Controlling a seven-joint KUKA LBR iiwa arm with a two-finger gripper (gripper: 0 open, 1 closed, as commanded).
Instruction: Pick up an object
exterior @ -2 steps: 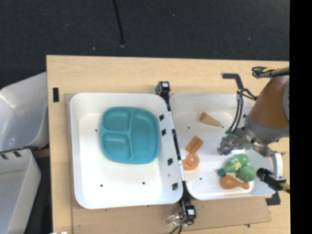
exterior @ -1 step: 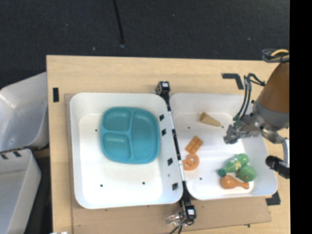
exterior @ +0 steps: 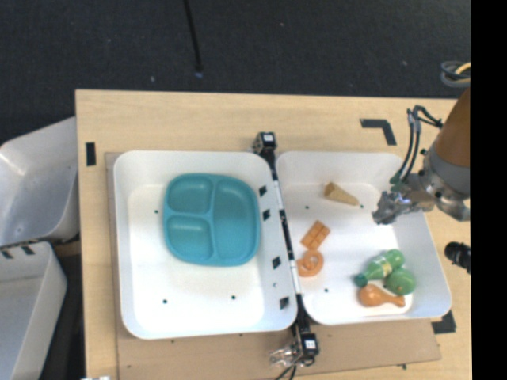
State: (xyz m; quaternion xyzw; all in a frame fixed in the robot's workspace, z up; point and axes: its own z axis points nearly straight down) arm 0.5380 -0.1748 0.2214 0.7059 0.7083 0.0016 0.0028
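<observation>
The right bin [exterior: 341, 307] holds a tan wedge [exterior: 341, 193] near its back. An orange waffle piece [exterior: 315, 235] and an orange ring [exterior: 310, 264] lie near its left wall. A green leafy toy [exterior: 386, 270] and an orange pear-shaped toy [exterior: 379, 295] sit at the front right. My gripper [exterior: 388, 211] hangs over the right side of this bin, right of the tan wedge and above the green toy. I see nothing between its fingers.
The left bin [exterior: 142, 307] holds a teal divided plate [exterior: 212, 218]. A black clip strip [exterior: 279, 236] runs between the two bins. Cables [exterior: 413, 137] loop off the arm at the right. The wooden bench [exterior: 198, 121] surrounds both bins.
</observation>
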